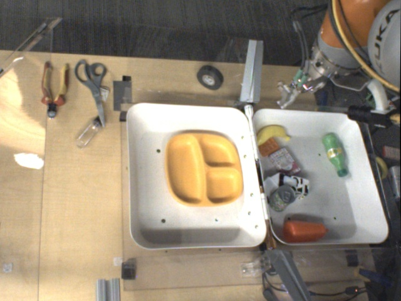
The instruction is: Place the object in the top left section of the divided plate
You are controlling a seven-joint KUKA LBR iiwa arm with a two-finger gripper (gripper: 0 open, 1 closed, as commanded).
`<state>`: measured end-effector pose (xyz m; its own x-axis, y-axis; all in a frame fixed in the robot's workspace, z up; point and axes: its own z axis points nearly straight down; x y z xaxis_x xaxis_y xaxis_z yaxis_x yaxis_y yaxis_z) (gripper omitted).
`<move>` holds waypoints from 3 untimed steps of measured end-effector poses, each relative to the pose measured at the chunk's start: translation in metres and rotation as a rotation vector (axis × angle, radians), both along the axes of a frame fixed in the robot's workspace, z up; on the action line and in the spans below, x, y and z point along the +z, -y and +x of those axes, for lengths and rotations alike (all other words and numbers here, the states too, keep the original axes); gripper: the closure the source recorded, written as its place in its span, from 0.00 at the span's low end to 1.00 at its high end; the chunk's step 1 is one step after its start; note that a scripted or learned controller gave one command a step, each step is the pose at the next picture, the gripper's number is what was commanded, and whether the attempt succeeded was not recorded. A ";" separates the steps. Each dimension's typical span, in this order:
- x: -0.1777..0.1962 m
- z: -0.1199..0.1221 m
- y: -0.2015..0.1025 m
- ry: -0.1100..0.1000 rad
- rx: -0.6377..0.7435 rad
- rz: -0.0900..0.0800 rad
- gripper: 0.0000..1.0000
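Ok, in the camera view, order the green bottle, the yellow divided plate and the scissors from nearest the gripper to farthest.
From the gripper:
1. Green bottle, in the right bin.
2. Yellow divided plate, in the left bin.
3. Scissors, on the bench at far left.

Grey arm (376, 27), orange band, black "KUKA" lettering, black cable.

Plate (204, 168): yellow-orange. Bins (150, 168): white. Bottle (335, 154): green. Banana (272, 133): yellow. Carrot (304, 231): orange-red. Tape roll (210, 77): black. Scissors (94, 83): grey handles. Pliers (53, 88): red and yellow grips. Tabletop (69, 218): light wood. Arm (363, 17): grey, orange band.
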<state>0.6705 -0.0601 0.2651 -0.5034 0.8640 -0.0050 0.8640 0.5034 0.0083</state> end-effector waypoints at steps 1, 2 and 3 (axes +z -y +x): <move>-0.042 -0.003 0.060 -0.004 -0.018 -0.001 1.00; -0.080 -0.001 0.016 -0.005 0.106 0.000 1.00; 0.023 0.000 -0.038 0.001 0.206 -0.002 1.00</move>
